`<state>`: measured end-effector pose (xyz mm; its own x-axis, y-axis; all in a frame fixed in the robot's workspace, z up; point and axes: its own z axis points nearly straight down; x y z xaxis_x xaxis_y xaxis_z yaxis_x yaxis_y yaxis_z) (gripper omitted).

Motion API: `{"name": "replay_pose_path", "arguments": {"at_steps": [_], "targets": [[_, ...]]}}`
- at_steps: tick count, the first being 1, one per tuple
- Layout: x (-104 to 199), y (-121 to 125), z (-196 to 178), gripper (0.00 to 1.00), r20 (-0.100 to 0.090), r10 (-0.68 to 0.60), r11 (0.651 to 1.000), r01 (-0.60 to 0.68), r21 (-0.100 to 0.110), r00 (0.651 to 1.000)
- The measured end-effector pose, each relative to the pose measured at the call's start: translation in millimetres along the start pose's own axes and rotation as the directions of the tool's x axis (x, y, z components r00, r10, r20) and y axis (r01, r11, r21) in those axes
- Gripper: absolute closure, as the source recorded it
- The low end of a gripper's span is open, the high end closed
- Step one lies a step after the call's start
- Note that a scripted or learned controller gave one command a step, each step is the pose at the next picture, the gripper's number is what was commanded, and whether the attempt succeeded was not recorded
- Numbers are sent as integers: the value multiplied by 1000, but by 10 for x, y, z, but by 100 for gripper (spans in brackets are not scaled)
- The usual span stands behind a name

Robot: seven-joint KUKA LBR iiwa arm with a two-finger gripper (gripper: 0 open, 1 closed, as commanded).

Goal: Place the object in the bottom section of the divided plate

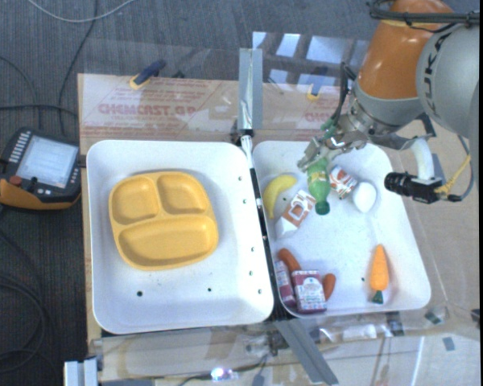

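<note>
Progress: I judge the task barely begun. The plate [163,218] carries nothing in any section, and no object has left the right bin [402,248].
Left to do: grasp one object, carry it across the bins' shared edge, and set it in the plate's wide bottom section, the one nearest the left bin's [105,296] front edge.
Right bin, front edge: one red carton [308,289] with two sausages, one [287,259] on its left and one [329,284] on its right; one carrot [378,271] toward the front right corner.
Right bin, middle: one banana [277,190] by the left wall, one small carton [297,209] touching it, one green bottle [319,193], one red-and-white pack [341,183], one egg [364,197].
Left bin: one yellow plate with three sections, two small ones at the back and one wide one in front.
My claw [326,143]: it hangs over the right bin's back edge, just above the green bottle. I cannot tell how far it is spread, and I see nothing held in it.
Bins: two.
</note>
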<state>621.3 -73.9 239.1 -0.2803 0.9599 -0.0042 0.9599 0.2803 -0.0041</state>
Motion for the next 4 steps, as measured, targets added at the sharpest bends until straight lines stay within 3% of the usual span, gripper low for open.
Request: {"name": "replay_pose_path", "arguments": {"at_steps": [1, 2, 3, 4], "targets": [[724, -55, 562, 100, -6, -93, 996, 93, -2, 996], [1494, -245, 562, 100, -6, -108, 994, 108, -1, 994], [2018, 70, 468, 100, -5, -181, 984, 181, -2, 984], [2018, 70, 469, 0, -5, -180, 984, 180, -2, 984]]}}
